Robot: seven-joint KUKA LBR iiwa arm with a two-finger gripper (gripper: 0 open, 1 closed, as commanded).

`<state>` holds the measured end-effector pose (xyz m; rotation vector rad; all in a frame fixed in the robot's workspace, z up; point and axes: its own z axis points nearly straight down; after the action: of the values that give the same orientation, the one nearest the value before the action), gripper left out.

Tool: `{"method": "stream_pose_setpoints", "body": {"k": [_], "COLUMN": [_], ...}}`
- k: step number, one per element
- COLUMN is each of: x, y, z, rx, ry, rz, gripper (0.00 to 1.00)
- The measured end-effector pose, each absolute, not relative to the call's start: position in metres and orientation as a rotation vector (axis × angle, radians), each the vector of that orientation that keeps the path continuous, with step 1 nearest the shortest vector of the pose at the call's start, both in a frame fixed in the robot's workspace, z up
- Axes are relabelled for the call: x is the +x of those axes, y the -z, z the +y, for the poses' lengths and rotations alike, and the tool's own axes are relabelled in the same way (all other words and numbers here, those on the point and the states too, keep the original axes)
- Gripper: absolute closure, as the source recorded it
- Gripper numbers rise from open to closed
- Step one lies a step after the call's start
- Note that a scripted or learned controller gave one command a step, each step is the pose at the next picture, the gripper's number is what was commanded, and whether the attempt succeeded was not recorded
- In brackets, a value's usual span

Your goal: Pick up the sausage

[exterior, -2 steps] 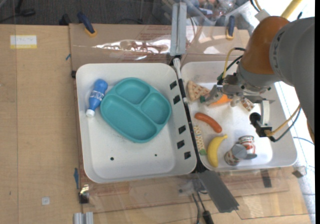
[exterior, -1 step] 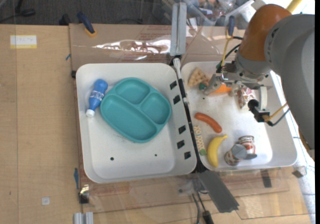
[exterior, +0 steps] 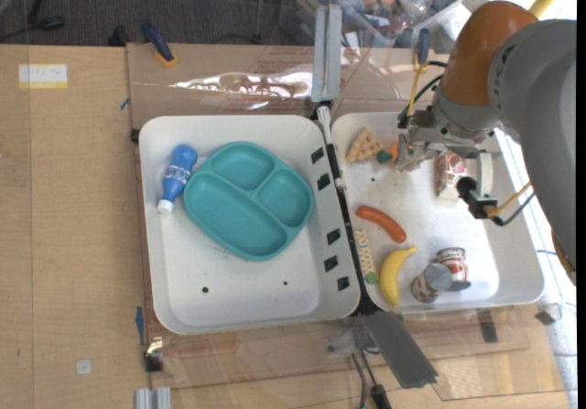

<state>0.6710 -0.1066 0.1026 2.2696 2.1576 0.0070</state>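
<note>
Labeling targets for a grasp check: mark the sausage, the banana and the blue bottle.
sausage (exterior: 381,222), camera view, middle of its length.
banana (exterior: 393,273), camera view, middle of its curve.
blue bottle (exterior: 178,174), camera view, blue body.

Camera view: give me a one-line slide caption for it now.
Gripper hovers at the right white bin's far end, beside a pizza slice toy, away from the orange-red sausage lying mid-bin.

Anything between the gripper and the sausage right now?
In the camera view, only bare white bin floor separates the gripper from the sausage; the pizza slice lies off to the side.
</note>
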Motion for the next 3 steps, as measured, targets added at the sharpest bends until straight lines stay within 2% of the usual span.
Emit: {"method": "stream_pose_setpoints", "body": {"k": [1,2,3], "x": [0.671,0.672,0.672], "y": [-0.102,-0.114,-0.114], "z": [-0.107,-0.107,-0.106], "rx": [2.269,2.265,2.265], "ry": [-0.004,-0.010,-0.009], "rz": [2.159,2.155,2.156], "gripper": [0.00,1.00,0.00]}}
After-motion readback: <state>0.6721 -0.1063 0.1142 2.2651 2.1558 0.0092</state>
